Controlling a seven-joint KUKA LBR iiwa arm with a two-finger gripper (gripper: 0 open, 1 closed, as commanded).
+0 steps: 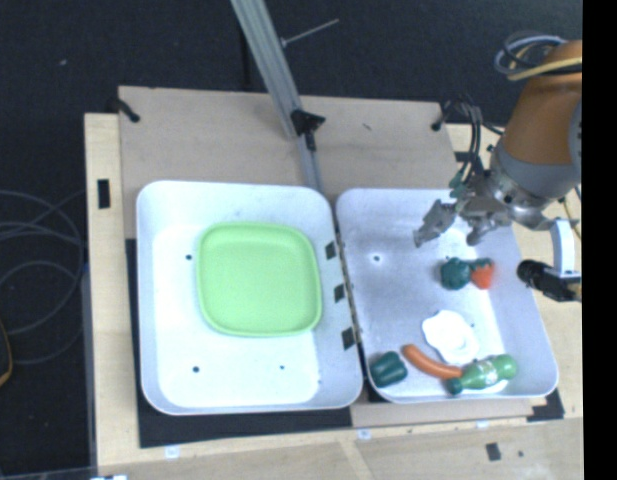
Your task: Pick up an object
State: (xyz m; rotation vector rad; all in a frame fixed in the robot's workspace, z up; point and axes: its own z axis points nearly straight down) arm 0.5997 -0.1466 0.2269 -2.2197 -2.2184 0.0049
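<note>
My gripper [450,230] hangs over the upper part of the right bin [388,268], its two fingers spread open with nothing between them. Just below it lie a dark green lump [454,273] and a small orange piece [482,275] touching it. Further toward the bin's front sit a white round object [448,335], an orange carrot-like stick [428,361], a green bottle [485,372] and a dark green block [388,369] at the front left corner.
The left bin [168,228] holds a light green square plate [259,278]. A grey metal pole [271,58] slants down from the top to the gap between the bins. Cables lie on the dark floor at the left.
</note>
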